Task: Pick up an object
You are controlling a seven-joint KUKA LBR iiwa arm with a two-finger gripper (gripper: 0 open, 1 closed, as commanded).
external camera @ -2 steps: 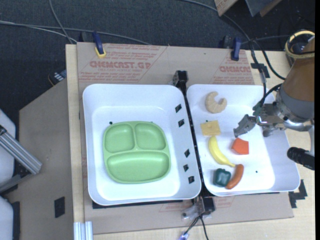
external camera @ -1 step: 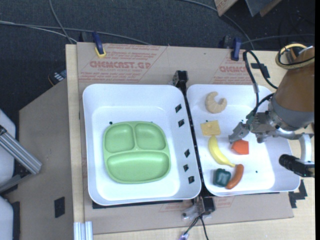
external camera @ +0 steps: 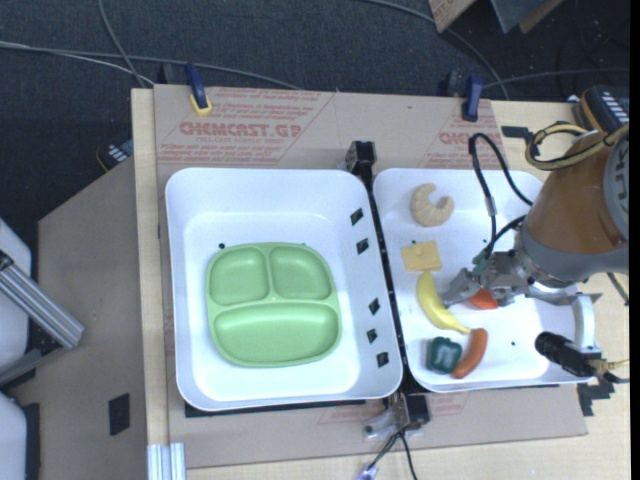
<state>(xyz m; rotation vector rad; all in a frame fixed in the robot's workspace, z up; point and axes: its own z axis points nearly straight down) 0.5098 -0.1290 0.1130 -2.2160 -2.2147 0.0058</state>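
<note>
Gripper [external camera: 470, 290] low in right bin [external camera: 520, 368], just beside banana [external camera: 437, 304], grip state cannot be told

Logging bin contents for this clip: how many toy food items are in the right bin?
5 visible: croissant at the far end, cheese slice, banana, green pepper, sausage. Something red by the pincer may be another.

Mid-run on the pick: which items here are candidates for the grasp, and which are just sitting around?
In play, right bin:
banana
cheese-like yellow square
beige curved piece
sausage
green item
small red item at the gripper

Just lying about:
green divided tray in the left bin
blue clamps
cables
</note>
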